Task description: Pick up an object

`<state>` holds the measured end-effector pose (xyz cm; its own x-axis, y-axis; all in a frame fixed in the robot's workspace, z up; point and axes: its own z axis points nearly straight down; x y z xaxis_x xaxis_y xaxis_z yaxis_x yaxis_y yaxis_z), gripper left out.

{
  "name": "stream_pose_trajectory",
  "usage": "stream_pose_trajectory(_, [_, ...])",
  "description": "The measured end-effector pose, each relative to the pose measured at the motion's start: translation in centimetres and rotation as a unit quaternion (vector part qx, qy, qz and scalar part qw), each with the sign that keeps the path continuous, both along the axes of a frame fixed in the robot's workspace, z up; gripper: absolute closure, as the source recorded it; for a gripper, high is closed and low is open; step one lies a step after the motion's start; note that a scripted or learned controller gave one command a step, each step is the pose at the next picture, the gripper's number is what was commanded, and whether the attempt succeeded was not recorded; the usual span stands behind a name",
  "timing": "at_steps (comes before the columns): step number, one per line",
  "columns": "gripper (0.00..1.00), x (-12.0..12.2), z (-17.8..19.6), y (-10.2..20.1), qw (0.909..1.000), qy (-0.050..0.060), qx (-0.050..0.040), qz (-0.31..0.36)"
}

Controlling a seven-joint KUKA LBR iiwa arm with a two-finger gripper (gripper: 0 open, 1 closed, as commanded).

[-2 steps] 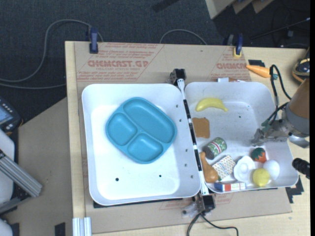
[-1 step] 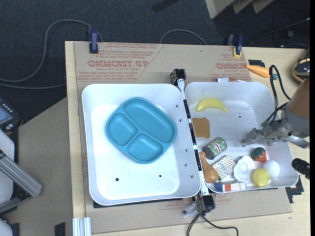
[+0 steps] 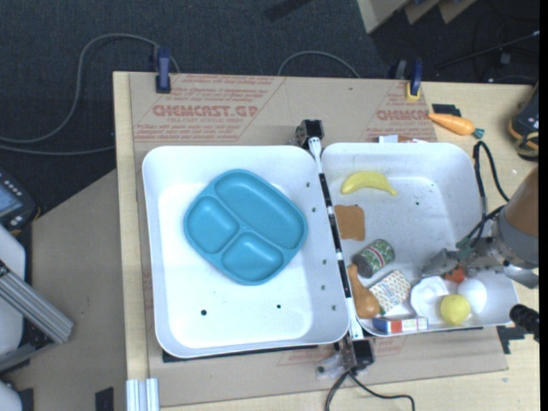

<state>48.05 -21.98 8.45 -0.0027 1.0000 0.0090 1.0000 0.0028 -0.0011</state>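
In the right bin [image 3: 428, 157], your gripper [image 3: 452, 265] hovers low above the clutter, just over the lemon [image 3: 455, 308]. I can't tell how it is set. Judged: approach step; next, descend squarely onto one object.

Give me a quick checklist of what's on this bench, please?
Surface: wooden bench bearing two white bins, left bin and right bin.
Job's things: banana, brown patch, can, pear, lemon, checked box, all in right bin.
Clutter: blue tray in left bin; carrot on bench.
Grippers: gripper low over right bin, near lemon.
Cables: grey cable on floor.
Surroundings: dark carpet.
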Motion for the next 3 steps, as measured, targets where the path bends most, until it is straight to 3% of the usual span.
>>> stream_pose_trajectory(1, [1.00,0.1,1.0,-0.2,1.0000,-0.001,-0.0033,-0.001])
stream_pose_trajectory(2, [1.00,2.2,0.0,10.6,1.0000,-0.001,-0.0017,0.004])
stream_pose_trajectory(3, [1.00,4.0,10.6,16.3,1.0000,-0.007,-0.0037,0.003])
